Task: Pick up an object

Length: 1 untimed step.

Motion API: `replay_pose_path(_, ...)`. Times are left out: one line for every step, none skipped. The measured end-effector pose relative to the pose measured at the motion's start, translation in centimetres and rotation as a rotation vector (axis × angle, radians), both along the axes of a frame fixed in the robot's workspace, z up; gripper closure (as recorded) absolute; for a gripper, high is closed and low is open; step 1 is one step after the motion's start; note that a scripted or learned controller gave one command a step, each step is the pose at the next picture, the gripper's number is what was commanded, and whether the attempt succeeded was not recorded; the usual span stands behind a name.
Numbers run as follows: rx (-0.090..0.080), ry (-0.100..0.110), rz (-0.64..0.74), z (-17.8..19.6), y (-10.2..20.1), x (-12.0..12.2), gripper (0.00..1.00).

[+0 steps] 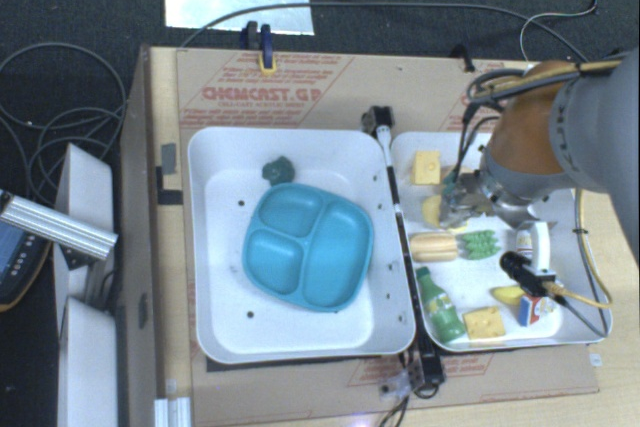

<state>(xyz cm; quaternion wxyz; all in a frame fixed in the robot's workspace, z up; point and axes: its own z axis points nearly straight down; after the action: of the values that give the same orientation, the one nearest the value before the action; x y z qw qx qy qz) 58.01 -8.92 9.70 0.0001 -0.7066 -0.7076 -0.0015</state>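
My gripper reaches down into the right bin from the right, its tip low over a small yellow piece. Just below it lie a tan bread roll and a green ridged toy. A yellow cheese block sits at the bin's far left, a green bottle and a second cheese wedge at its near edge. A banana piece and a small blue and white box lie near the right.
The left bin holds a blue divided plate and a small dark green object behind it. A black divider clamp stands between the bins. Cables run across the bench top and right side.
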Motion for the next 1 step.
replay_pose_path(0.0,0.0,0.0,-0.01,0.0,-0.01,0.0)
